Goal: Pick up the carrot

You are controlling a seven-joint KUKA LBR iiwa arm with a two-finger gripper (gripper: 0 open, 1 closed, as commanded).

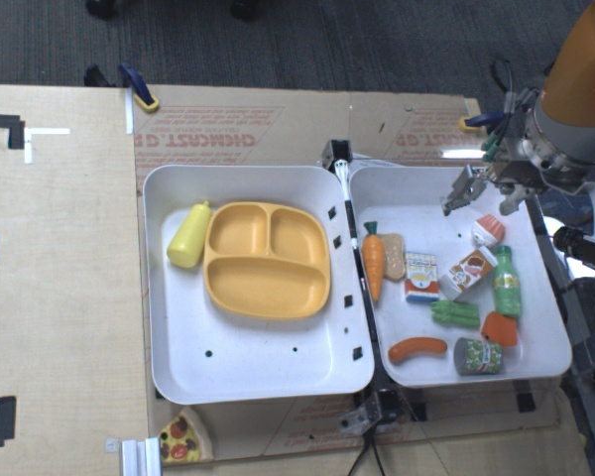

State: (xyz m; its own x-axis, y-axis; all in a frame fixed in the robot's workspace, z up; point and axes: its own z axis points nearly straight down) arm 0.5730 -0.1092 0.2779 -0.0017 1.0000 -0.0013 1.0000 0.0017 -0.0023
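i'm hovering my two-finger gripper (486, 193), fingers spread wide and holding nothing, over the right white bin (545, 340), well apart from the orange green-topped carrot (374, 262).

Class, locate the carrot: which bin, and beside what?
The carrot lies in the right bin, along its left wall, just left of the cracker.

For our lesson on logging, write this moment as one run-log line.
task: pick up carrot | carrot: right bin, left edge, lying free | gripper: open, above bin's upper right, apart from carrot | status: not grasped
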